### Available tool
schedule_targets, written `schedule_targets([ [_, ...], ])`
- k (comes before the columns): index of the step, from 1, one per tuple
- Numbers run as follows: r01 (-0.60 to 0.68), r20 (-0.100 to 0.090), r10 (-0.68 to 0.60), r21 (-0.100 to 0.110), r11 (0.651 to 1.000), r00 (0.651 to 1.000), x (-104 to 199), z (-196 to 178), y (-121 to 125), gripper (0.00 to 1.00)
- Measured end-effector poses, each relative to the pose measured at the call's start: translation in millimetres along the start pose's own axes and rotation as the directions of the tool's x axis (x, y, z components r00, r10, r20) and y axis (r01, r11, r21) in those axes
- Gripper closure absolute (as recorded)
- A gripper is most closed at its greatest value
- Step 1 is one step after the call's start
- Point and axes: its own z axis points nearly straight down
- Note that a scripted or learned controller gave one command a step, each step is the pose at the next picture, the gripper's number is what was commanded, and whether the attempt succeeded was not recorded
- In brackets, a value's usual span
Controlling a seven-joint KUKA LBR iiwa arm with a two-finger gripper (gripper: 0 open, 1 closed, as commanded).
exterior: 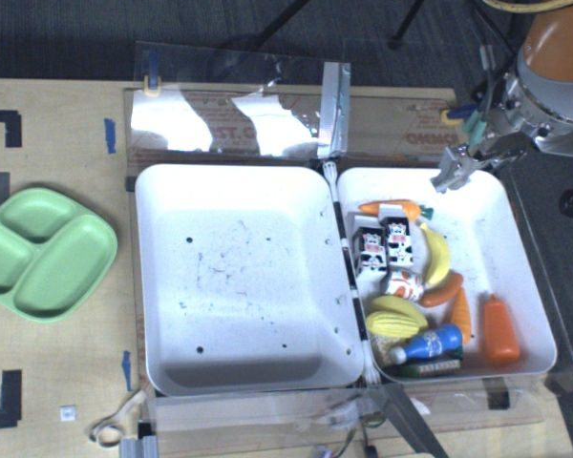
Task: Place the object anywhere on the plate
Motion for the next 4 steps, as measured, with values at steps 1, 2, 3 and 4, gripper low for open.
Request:
schedule_targets([
  [1,-0.162,0.001,0.162,0.0,0.987,0.987,-20,-48,-11,1.0],
  [2,0.007,-0.001,-0.007,0.002,1.0,1.0,16,76,-63,1.0],
  [3,0.011,-0.001,-0.011,0.002,1.0,1.0,-29,128,-76,1.0],
  [4,-0.023,-0.002,0.023,0.003,1.0,1.0,-25,179,-62,1.0],
])
